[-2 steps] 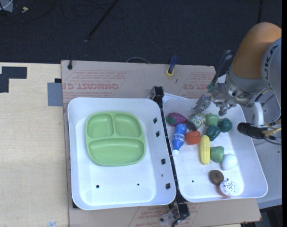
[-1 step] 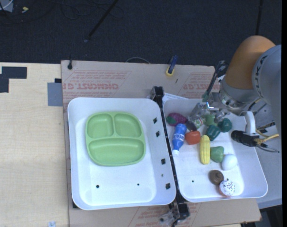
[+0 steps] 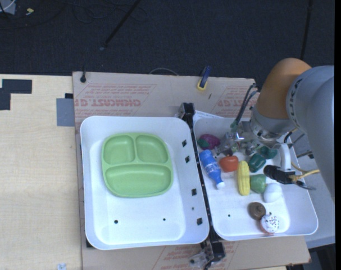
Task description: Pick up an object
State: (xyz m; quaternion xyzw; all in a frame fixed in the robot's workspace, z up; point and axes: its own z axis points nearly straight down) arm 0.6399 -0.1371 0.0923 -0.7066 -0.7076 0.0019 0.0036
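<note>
Covering the table (image 3: 30,179): pale wood, cardboard sheet (image 3: 136,97) beneath
Room: dark carpet behind
Bins: two, white
Green divided plates (image 3: 137,165): one
Blue bottles (image 3: 211,168): one
Fingers (image 3: 237,145): cannot tell

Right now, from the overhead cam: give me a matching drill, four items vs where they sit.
Items:
1. green divided plate
2. blue bottle
3. yellow corn cob
4. white speckled ball

Places:
A. right bin, lying near its left wall
B. left bin
C. right bin, front right corner
D. right bin, middle, below the red tomato

Pairs: 1-B, 2-A, 3-D, 4-C
</note>
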